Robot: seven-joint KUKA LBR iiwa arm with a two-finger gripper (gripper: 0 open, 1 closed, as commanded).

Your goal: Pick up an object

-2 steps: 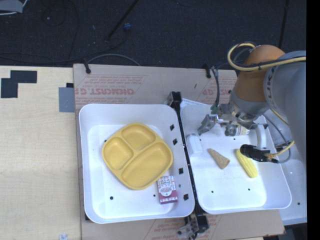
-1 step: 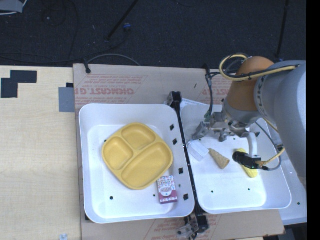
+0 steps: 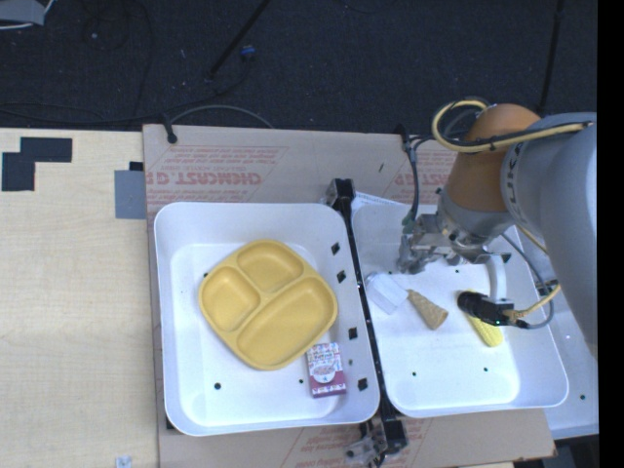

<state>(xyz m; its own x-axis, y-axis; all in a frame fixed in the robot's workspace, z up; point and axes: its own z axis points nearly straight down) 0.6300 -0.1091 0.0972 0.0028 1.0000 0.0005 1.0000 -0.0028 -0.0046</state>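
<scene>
My gripper (image 3: 417, 250) hangs over the back left part of the right bin (image 3: 458, 383), under the grey arm with its orange band. Just in front of it and to the left lies a small white translucent piece (image 3: 383, 292). A tan wedge (image 3: 427, 309) rests on the bin floor beside that piece, in front of the gripper and apart from it. Nothing shows between the fingers. In the left bin (image 3: 185, 359) sit a yellow divided plate (image 3: 267, 302) and a small red and white box (image 3: 326, 370).
A black divider (image 3: 359, 305) runs between the two bins. A short yellow object (image 3: 488, 332) lies at the right of the right bin. Cardboard (image 3: 253, 169) lies under and behind both bins. The arm covers the right bin's back right corner.
</scene>
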